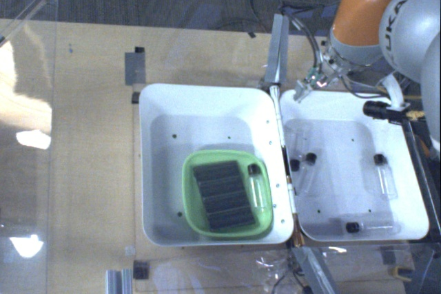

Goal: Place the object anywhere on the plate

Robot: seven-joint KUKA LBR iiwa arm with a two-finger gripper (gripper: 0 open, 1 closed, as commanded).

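Note:
A green plate [193, 208] sits in the front of the left bin [160, 148]. On it lies a black ridged block [222, 195], and beside that, along the plate's right side, a clear vial with a black cap [258, 188]. The gripper [307, 87] hangs at the end of the grey and orange arm [372, 3], over the back left corner of the right bin [413, 206], well away from the plate. I see nothing held in it.
In the right bin lie three clear vials with black caps: one at the left [303, 163], one at the right [383, 177], one at the front [366, 225]. A grey post [277, 51] stands behind the wall between the bins. Cables trail near the wrist.

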